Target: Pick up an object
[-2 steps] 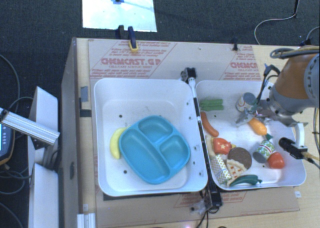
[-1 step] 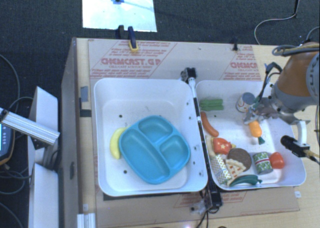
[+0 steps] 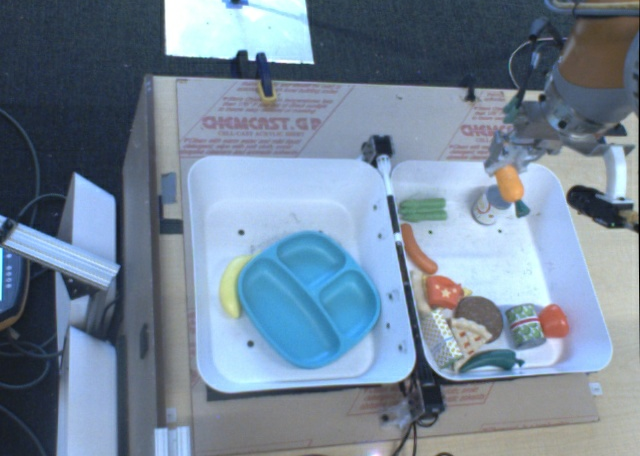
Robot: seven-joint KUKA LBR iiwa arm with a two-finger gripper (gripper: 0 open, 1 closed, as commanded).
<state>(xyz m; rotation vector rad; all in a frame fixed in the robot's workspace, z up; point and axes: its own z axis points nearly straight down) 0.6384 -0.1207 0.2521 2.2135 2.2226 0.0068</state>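
My gripper [image 3: 509,166] hangs over the back of the right bin [image 3: 575,244], reaching in from the upper right. It is shut on a small orange toy [image 3: 510,185], which shows between the fingers just below the wrist and sits above the bin floor. A small white and grey round piece [image 3: 486,210] lies on the floor of the bin, just left of and below the orange toy.
The right bin also holds green beans [image 3: 422,209], a sausage [image 3: 418,249], a red pepper [image 3: 443,291], a brown cookie [image 3: 481,315], a green can [image 3: 522,325] and a tomato [image 3: 554,321]. In the left bin [image 3: 270,184] lie a blue divided plate [image 3: 310,299] and a banana [image 3: 232,287].
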